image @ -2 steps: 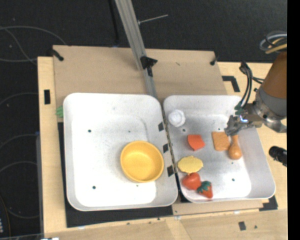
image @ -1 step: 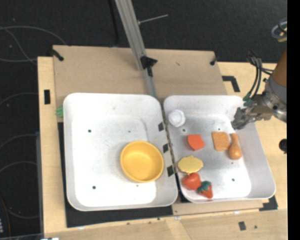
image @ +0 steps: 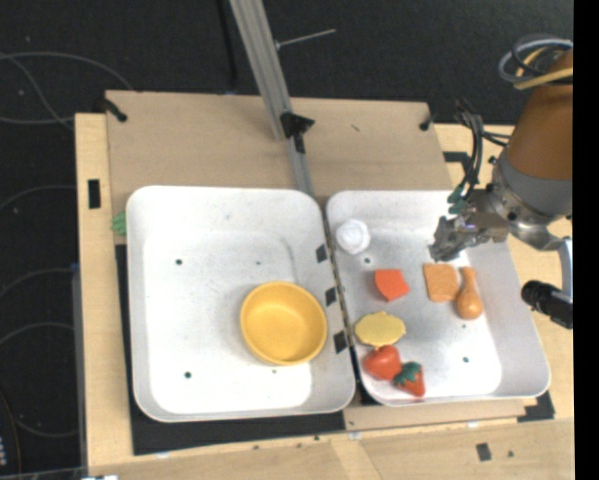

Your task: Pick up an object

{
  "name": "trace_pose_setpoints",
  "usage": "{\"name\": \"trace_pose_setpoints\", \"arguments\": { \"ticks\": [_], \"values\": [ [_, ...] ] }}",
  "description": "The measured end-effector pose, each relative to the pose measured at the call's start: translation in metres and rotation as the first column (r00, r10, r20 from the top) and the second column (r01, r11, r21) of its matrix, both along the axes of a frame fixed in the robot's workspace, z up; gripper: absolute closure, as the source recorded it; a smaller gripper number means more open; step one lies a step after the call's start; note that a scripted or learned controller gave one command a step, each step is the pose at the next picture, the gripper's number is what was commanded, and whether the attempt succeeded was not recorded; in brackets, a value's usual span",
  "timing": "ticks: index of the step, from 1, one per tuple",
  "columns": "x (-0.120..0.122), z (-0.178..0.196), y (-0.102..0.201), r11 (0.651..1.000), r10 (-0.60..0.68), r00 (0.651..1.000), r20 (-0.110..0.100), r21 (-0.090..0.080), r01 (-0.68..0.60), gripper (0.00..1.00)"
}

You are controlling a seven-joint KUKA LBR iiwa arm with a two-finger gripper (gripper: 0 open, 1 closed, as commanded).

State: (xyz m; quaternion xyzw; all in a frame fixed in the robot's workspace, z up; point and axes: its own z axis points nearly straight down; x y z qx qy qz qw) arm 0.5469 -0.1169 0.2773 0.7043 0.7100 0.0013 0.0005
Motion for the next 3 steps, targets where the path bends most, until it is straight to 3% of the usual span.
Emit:
{"name": "trace_pose_setpoints", "arguments": {
  "ticks": [3],
  "values": [
    [-0.009,-0.016,0.163,1.0,-0.001,1.0,-0.003,-0.001,0.001,1.0]
  ]
}}
